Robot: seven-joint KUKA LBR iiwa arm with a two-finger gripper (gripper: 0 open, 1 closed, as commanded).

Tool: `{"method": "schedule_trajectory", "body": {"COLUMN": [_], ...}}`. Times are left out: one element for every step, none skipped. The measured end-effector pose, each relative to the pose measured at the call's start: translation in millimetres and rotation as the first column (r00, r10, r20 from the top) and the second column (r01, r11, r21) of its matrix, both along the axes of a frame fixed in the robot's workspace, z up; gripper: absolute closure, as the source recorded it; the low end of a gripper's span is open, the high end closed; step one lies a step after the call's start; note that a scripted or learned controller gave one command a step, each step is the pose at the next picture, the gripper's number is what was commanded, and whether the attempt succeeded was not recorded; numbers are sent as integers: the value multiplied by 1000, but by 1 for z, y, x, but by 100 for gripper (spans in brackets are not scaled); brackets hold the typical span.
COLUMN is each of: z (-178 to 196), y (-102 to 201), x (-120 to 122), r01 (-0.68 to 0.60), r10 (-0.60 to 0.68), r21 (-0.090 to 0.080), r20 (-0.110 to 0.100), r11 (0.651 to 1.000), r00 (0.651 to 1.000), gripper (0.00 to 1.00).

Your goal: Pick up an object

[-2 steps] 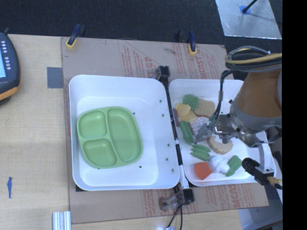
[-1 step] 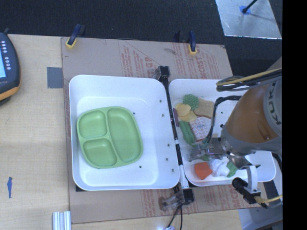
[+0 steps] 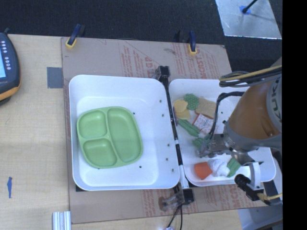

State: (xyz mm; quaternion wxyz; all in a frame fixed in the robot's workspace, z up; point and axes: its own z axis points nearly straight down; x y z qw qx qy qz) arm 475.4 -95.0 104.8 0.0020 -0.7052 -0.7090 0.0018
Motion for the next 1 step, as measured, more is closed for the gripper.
{"method": "schedule_trajectory", "body": {"z": [0], "y": [0], "x": [0], "r01": [0], "r10": [0], "r21": [0], "r20": [0], "r11": [1000], "r00": [1000], "gripper": [0]}}
